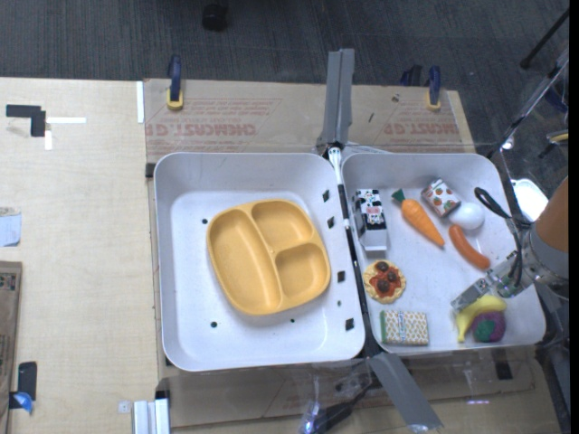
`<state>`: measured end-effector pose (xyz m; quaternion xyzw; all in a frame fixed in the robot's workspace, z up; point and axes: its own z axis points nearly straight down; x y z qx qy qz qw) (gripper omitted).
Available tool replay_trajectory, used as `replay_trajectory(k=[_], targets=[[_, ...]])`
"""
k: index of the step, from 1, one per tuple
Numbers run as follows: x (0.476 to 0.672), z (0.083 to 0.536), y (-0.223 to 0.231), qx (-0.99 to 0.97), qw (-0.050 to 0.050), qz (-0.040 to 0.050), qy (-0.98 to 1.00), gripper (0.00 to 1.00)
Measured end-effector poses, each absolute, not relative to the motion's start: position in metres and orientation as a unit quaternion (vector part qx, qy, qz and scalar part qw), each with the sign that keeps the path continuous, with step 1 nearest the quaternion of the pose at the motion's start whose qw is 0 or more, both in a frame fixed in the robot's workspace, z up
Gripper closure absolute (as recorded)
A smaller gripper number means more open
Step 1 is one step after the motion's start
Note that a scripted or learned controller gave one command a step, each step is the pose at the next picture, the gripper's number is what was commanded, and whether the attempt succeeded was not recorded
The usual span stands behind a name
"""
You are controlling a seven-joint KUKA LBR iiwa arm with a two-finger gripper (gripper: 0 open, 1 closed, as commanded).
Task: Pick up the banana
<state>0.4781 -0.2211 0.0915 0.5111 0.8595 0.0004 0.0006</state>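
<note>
The banana [474, 311] is small and yellow and lies in the near right corner of the right bin [425, 165], curled against a purple fruit [489, 327]. My gripper [489, 287] reaches in from the right edge and hangs just above and behind the banana, with its grey metal tip pointing left over the banana's upper end. I see nothing held in it, and the banana rests on the bin floor.
The right bin also holds a cow-pattern carton [369, 217], a carrot [422, 221], a red-white packet [441, 198], a white egg [468, 215], an orange sausage [469, 247], a small tart [385, 280] and a cracker box [403, 327]. A yellow divided plate [269, 256] lies in the left bin [181, 242].
</note>
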Motion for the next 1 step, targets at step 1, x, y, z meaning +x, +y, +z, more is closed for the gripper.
replay_trajectory(k=[1], targets=[[0.4793,0.1007,-0.2206,0.512,0.002,0.0012,0.859,1.0]])
